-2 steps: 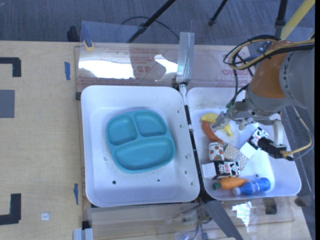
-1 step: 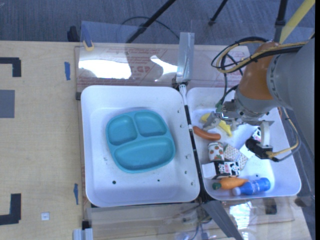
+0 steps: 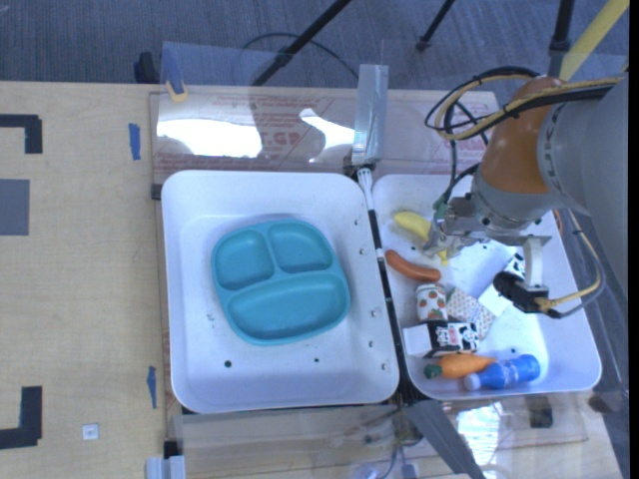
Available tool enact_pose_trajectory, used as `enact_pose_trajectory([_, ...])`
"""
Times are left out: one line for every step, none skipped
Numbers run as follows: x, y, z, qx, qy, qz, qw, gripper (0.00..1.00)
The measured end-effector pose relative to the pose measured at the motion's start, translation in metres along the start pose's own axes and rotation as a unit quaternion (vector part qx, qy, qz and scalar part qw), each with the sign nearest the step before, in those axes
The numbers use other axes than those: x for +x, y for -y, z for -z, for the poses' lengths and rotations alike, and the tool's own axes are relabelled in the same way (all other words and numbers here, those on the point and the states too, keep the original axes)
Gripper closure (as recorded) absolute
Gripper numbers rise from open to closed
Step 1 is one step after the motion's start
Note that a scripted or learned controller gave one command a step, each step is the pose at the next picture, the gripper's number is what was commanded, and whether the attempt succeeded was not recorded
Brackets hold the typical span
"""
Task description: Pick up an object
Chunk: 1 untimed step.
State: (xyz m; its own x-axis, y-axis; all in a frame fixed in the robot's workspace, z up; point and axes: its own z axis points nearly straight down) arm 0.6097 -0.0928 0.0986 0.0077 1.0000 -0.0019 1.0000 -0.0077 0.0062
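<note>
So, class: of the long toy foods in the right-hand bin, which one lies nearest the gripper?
The yellow banana, at the bin's far left, just beside the gripper. The hot dog lies below it, and the carrot sits at the near edge.

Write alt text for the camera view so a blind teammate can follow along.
The grey arm's gripper hangs over the back of the right bin, close to a banana and a hot dog; a carrot and blue bottle lie at the front. The left bin holds a teal divided plate.
</note>
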Motion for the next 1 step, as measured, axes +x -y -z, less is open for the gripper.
enact_pose_trajectory([0.0370, 0.0219, 0.0888, 0.004, 0.000, -0.127, 0.9919, 1.00])
